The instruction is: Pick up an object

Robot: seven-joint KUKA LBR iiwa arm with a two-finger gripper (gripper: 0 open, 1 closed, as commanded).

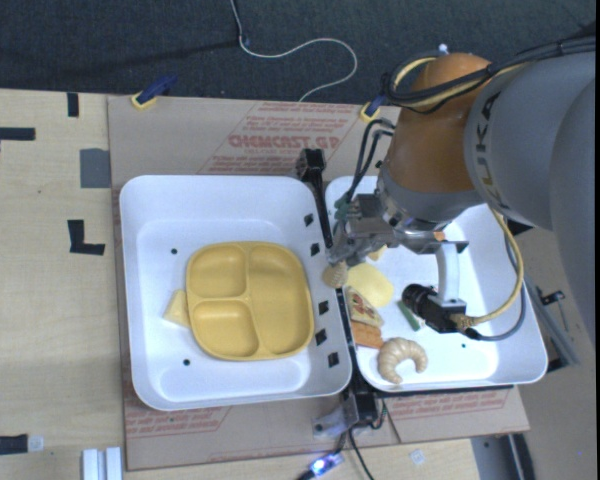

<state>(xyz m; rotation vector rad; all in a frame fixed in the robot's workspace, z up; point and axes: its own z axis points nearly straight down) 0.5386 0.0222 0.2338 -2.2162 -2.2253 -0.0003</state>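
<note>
My gripper [348,250] hangs low over the left edge of the right bin [500,368], close to the wall between the two bins. Just below it lies a small tan lump [334,275]; whether the two touch is unclear. A pale yellow wedge [373,286] lies beside the lump. Nearer the front are a striped brown-and-white piece [363,310], an orange piece [366,339] and a tan croissant [401,357]. A thin green piece [409,316] lies to the right of the striped piece. The grey arm with its orange band [440,118] covers the bin's back half.
The left bin [150,208] holds a yellow divided plate [250,300] with a pale yellow flat piece [174,308] sticking out from under its left side. A black connector on a yellow cable [432,308] hangs from the arm over the right bin. Cardboard lies under both bins.
</note>
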